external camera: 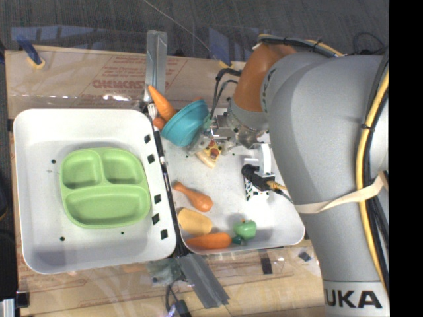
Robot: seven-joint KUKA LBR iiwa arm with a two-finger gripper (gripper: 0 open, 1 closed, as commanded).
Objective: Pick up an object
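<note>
Gripper (pixel 221 132) sits low at the right bin's (pixel 291 233) far end, finger state can't tell; teal bowl (pixel 184 123) is just left of it, touching or nearly, tilted against the divider.

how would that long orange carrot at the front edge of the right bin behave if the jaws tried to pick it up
The carrot looks smooth and tapered, so it may slip toward its thin end when squeezed. Its rounded shape suggests that it could roll if nudged. It lies against the bin wall, beside the green pepper and the yellow piece, which probably leaves little room around it.
</note>
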